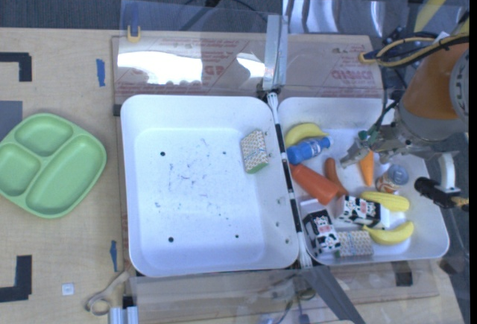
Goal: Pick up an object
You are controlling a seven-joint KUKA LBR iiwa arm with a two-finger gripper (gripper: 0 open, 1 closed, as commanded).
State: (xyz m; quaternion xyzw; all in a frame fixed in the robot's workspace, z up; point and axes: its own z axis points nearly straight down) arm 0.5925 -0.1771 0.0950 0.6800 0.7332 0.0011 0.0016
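1. I see reddish print on the clear panels (223, 54) along the bins' far edge, too blurred to read.
2. I make out patterned packaging on the cow-print cartons (322, 232), no legible words.

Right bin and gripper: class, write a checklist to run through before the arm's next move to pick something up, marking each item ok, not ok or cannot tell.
1. Gripper is over the right bin: ok.
2. A target lies close to it, the carrot: ok.
3. Carrot actually held between the fingers: cannot tell.
4. Carrot stands apart from its neighbours: not ok; small items crowd around it.
5. Other things remain available, such as the blue bottle and a banana: ok.
6. Sponge in the left bin sits away from the arm: ok.
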